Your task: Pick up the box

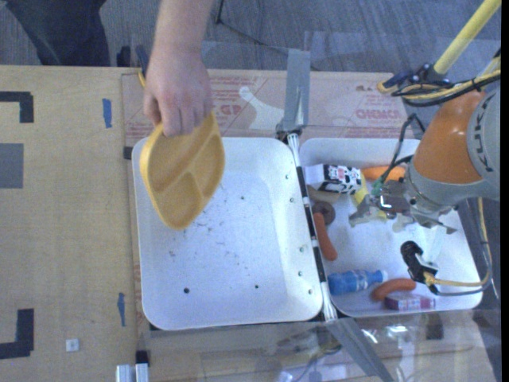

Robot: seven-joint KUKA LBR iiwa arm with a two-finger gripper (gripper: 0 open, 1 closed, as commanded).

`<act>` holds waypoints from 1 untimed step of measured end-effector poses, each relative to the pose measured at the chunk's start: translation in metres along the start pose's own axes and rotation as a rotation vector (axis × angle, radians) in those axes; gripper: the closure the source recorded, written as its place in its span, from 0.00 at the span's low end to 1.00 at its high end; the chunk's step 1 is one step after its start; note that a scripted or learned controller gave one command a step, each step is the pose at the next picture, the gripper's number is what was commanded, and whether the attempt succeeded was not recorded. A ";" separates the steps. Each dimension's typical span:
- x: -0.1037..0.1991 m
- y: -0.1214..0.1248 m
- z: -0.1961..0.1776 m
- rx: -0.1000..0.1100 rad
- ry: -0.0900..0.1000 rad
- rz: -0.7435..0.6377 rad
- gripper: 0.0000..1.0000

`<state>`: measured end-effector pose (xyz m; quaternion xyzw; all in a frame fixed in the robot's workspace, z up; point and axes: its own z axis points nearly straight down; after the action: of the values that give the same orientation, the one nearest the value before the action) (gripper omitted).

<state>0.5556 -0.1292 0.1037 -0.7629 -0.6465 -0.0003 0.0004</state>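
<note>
A small white box with black patches [340,177] lies at the back left of the right bin [453,281]. My gripper [377,208] hangs over the middle of that bin, just right of and in front of the box, with nothing visibly in it. A flat pink box [411,302] rests against the bin's front wall.
A person's hand [176,94] holds a yellow divided plate [183,169] over the back left of the left bin [238,293]. The right bin also holds an orange piece [380,171], a brown lump [322,213], a red sausage [326,243], a blue bottle [356,281] and an orange hot dog [393,287].
</note>
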 end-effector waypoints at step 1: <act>-0.007 -0.057 0.016 -0.008 0.000 -0.023 0.00</act>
<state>0.4986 -0.1266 0.0879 -0.7555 -0.6551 -0.0029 -0.0025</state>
